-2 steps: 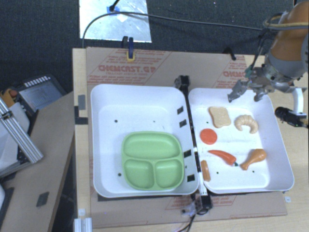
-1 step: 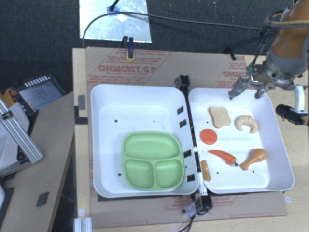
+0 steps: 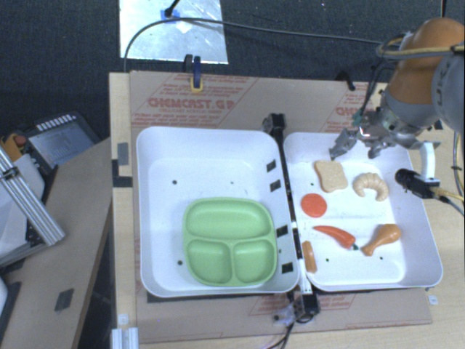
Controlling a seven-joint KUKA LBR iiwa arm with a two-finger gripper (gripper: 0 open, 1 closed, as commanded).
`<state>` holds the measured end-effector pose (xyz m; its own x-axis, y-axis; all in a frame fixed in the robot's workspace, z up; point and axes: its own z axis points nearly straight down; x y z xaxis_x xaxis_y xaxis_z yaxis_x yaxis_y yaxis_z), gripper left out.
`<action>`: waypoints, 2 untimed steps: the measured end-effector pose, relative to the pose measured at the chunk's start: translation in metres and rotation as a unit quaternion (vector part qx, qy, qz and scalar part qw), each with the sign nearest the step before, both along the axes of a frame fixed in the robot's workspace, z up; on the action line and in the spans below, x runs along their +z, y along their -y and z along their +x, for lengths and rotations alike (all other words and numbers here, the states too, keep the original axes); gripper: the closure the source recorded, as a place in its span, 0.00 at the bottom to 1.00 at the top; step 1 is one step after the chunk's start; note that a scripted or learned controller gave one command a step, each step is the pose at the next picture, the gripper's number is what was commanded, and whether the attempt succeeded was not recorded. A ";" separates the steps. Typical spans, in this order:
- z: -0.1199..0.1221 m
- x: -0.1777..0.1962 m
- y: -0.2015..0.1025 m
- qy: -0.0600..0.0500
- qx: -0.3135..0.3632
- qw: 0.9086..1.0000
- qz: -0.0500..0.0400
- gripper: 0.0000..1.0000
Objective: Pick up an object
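Reading CHEMCAST on brown board (image 3: 190, 102), pincer (image 3: 360, 142) spread

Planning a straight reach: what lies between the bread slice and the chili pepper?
In the camera view, the tomato slice lies between the bread slice and chili pepper.

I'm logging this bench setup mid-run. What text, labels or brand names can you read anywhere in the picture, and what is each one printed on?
"CHEMCAST GP", red letters on the brown board under the two white bins, behind the left one; the last letters are blurred.
The same red print repeats at a slant on the board behind the right bin, too blurred to read.
Grey device at far left: any markings are too small to read.
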<state>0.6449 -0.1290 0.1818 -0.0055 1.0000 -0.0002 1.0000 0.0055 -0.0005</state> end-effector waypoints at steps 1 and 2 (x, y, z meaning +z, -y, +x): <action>-0.004 -0.058 -0.008 -0.001 0.000 1.000 0.000 0.00; -0.004 -0.099 -0.009 0.000 -0.001 1.000 0.000 0.00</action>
